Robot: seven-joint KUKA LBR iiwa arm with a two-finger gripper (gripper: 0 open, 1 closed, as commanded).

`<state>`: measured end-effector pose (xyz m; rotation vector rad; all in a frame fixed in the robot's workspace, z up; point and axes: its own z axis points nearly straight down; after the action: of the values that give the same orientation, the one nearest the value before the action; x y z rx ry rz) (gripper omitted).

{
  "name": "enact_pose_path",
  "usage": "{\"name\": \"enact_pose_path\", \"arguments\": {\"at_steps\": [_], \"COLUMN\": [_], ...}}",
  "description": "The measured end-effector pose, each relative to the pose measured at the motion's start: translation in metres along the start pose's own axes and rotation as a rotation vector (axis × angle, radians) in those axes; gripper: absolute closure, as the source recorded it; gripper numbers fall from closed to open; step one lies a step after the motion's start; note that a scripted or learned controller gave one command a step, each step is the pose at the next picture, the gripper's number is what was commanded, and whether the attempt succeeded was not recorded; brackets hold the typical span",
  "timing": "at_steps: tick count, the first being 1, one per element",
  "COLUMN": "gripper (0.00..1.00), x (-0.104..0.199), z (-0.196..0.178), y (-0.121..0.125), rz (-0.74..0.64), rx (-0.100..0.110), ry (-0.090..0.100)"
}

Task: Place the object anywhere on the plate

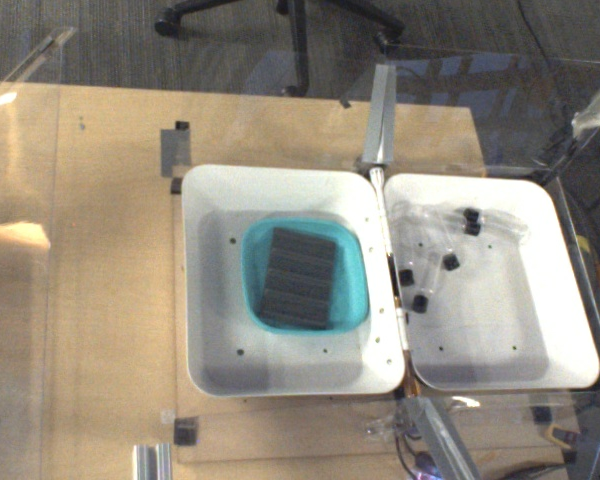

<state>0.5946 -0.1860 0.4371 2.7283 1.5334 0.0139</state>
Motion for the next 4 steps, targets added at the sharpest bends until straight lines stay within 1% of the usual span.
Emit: {"name": "enact_pose_path", "arguments": {"at_steps": [1,2,3,4], "gripper": [0.00,0.00,0.00,0.00], "x": [0.000,0.023,0.018,0.000], "z": [0.001,0.001,0.002,0.001], "y": [0.018,0.057,0.063,0.036], "rz": [0.116,0.389,0.510,0.637], "rx": [0.002,0.001,0.002,0.004], "ry": [-0.001,-0.001,-0.001,-0.002]}}
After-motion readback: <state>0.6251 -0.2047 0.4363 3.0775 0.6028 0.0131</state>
